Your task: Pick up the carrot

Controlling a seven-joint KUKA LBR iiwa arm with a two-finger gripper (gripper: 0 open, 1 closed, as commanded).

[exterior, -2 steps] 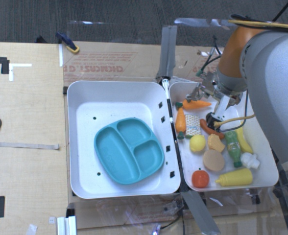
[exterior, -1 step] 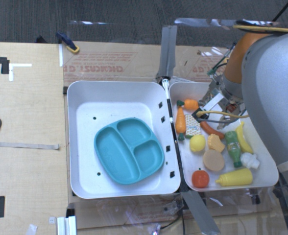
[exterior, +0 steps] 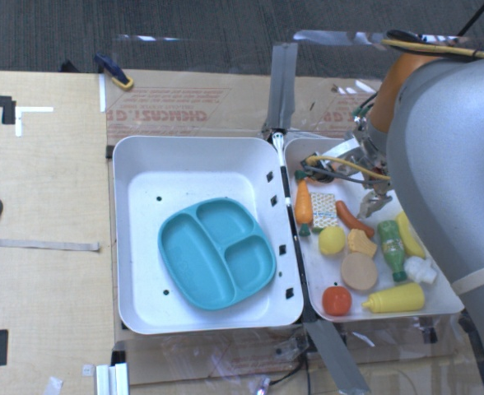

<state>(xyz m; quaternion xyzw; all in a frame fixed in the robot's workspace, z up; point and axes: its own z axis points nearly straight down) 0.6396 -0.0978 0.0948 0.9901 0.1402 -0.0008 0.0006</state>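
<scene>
Carrot [exterior: 304, 202] lies in the right bin [exterior: 318, 147], hard against its left wall, upright in frame, touching nothing of the arm. Gripper [exterior: 374, 202] hangs over the bin's middle, near a red pepper [exterior: 353, 220]; cannot tell how its jaws stand. Left bin [exterior: 135, 245] holds a blue divided plate [exterior: 216, 253]. Lemon [exterior: 332, 240] just below the carrot.

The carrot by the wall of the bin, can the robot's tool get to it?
Probably yes. The carrot lies uncovered against the right bin's left wall, and the tool hangs nearby above the same bin. That close wall may crowd one finger.
</scene>
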